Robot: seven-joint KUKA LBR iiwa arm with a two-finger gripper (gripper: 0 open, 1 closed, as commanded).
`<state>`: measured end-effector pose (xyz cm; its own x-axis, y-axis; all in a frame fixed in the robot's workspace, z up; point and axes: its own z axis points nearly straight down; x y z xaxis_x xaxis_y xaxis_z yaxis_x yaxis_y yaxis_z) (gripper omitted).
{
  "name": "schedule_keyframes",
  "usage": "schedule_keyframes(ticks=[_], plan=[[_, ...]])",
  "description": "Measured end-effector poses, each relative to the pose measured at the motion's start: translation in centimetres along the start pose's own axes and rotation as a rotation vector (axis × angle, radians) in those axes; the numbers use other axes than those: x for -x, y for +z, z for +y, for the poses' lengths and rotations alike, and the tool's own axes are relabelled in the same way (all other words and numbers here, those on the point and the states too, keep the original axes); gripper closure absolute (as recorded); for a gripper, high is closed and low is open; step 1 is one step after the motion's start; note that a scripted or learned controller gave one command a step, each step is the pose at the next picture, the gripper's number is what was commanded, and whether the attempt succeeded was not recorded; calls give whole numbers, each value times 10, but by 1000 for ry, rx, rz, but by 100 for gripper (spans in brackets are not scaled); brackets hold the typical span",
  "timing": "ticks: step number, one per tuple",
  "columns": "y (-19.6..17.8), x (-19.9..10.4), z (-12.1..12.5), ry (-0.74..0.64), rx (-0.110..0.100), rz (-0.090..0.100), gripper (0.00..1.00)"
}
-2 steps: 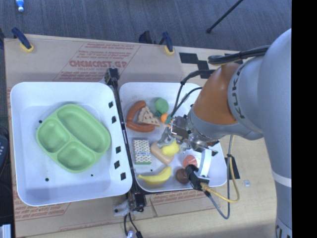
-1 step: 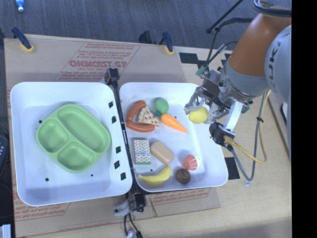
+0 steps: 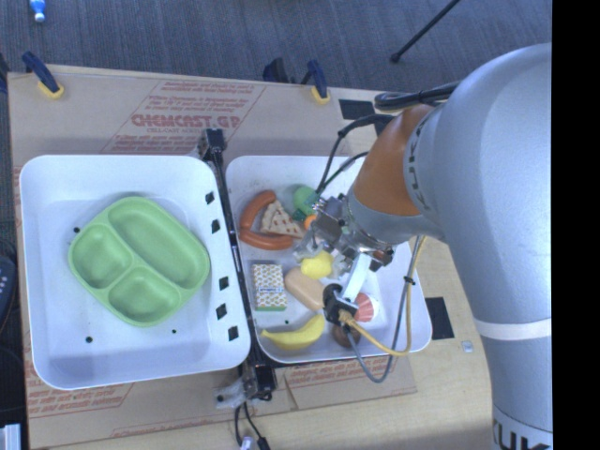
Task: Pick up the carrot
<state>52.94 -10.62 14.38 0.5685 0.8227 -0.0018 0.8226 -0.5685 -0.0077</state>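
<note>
"Where was the tool [image 3: 322, 225]?"

"Low over the far half of the right bin [image 3: 281, 165], under the orange band of the arm [image 3: 497, 157]. I could not tell whether it was open or closed."

"And the carrot?"

"Just beside the tool, on its far side. The carrot [image 3: 305, 202] showed a green top and a sliver of orange, and the wrist hid the rest. It lay in the right bin, near a brown wedge [image 3: 277, 219] and a curved red sausage [image 3: 265, 241]."

"What else lay close?"

"A yellow lemon [image 3: 317, 266], a tan block [image 3: 302, 291], a checked box [image 3: 268, 287] and, by the near wall, a banana [image 3: 295, 334]."

"The left bin?"

"The left bin [image 3: 37, 186] held a green divided plate [image 3: 141, 259]."

"And beneath it all?"

"Both bins sat on a worktop [image 3: 112, 92] covered with brown cardboard printed in red, gripped at its far edge by blue clamps [image 3: 317, 81]. Beyond lay grey carpet [image 3: 187, 17], with a small blue bottle [image 3: 37, 1] on it — well apart from the bins."
</note>
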Motion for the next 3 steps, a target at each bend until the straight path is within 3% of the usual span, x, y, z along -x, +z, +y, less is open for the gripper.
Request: schedule_keyframes(ticks=[1,2,3], plan=[[-138,-14,21,-68,5,1,100],[-23,-3,-7,-566,2,-1,100],[-23,-3,-7,-566,3,-1,0]])
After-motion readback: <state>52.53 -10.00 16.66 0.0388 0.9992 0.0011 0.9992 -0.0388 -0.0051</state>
